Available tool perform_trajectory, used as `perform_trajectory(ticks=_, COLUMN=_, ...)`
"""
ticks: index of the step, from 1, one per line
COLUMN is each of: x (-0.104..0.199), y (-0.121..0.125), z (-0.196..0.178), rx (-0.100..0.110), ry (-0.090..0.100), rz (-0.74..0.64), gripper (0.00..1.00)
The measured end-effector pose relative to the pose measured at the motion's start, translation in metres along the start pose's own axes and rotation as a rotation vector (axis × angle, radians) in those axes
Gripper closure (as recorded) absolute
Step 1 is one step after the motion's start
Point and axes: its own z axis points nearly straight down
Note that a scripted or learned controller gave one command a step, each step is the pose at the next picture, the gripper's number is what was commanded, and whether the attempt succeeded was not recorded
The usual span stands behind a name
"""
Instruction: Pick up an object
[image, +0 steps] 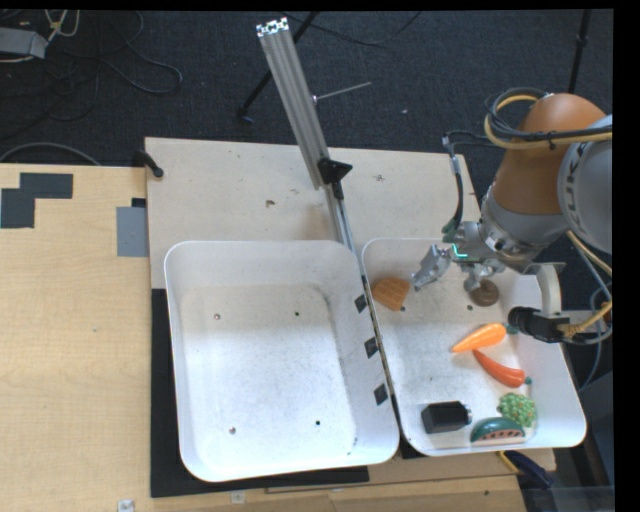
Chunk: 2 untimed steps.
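Gripper (437, 268) hangs just right of the bun (391, 293), ready to grab; grip state I can't tell.

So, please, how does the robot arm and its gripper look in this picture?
The arm is grey, with a rounded orange band above the wrist and yellow and black cables looped beside it. The gripper is small, metallic grey, with a green light near its base.
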Motion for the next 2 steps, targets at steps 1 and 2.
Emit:
perform_trajectory(ticks=1, x=0.0, y=0.001, z=-0.003, rx=-0.005, ry=-0.001, rz=0.001, gripper=0.0)
perform_trajectory(ticks=2, x=0.003, y=0.002, z=0.041, rx=-0.001, ry=-0.001, rz=0.001, gripper=0.0)
